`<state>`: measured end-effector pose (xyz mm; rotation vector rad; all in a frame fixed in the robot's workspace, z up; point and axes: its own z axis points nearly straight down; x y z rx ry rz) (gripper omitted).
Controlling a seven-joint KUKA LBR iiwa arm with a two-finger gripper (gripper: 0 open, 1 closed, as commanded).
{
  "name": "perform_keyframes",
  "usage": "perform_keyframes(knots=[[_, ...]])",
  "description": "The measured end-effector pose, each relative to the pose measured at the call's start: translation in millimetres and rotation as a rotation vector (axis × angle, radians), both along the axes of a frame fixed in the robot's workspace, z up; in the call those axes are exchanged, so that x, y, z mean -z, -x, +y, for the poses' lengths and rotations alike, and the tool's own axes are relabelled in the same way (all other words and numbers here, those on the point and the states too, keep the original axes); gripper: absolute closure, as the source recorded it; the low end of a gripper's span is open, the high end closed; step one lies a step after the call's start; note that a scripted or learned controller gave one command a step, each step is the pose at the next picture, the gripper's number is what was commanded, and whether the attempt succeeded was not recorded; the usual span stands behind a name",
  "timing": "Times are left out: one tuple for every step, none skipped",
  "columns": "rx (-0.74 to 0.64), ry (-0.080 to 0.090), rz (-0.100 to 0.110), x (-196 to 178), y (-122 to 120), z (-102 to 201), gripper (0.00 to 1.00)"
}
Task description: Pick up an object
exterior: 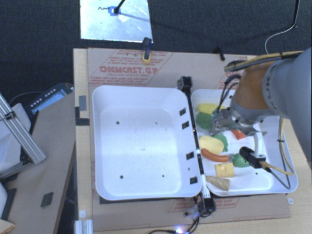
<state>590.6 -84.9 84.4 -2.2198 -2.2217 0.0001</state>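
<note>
Objects: toy food pieces lie in the right bin (280, 177), among them a yellow piece (207, 108) at the top, a green piece (204, 120) just below it, a yellow-green piece (212, 143) mid-bin, a red sausage shape (214, 155), a cheese-like yellow block (224, 170) and a tan wedge (218, 182) near the front wall.
Arm: the grey arm (285, 84) with its orange band (249, 89) reaches in from the right, over the right bin.
End effector: the end effector (220, 123) sits low beside the green piece; whether it is open or grips anything, cannot tell.
Left bin: the left bin (141, 140) lies just beside the right one on the worktop (83, 145).
</note>
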Motion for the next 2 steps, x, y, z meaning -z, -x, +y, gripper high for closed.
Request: perform_keyframes(knots=[[0.002, 0.000, 0.004, -19.3, 79.4, -2.9, 1.00], [0.000, 0.000, 0.000, 0.7, 100.3, -6.2, 1.00]])
